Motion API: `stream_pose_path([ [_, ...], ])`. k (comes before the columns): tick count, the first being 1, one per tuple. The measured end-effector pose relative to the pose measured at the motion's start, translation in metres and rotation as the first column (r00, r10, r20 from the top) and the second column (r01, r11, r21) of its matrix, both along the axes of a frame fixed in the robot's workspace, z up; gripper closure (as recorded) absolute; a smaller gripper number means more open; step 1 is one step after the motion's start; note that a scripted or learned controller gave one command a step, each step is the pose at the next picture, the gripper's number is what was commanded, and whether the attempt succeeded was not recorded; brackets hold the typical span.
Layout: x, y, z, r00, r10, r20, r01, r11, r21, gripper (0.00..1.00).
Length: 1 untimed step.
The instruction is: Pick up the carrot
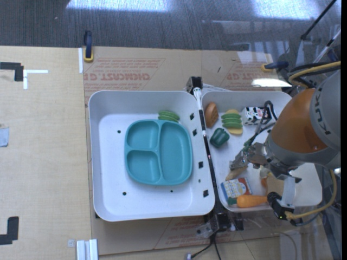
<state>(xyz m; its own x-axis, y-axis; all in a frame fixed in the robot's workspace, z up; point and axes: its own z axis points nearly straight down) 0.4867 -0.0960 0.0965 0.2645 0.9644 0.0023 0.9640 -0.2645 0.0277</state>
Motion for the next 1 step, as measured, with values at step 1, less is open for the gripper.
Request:
stream_pose_path([
  [1,0.0191,-0.054,-0.0047,0.999,0.021,-0.027,-0.021,1.0,0.004,0.0],
])
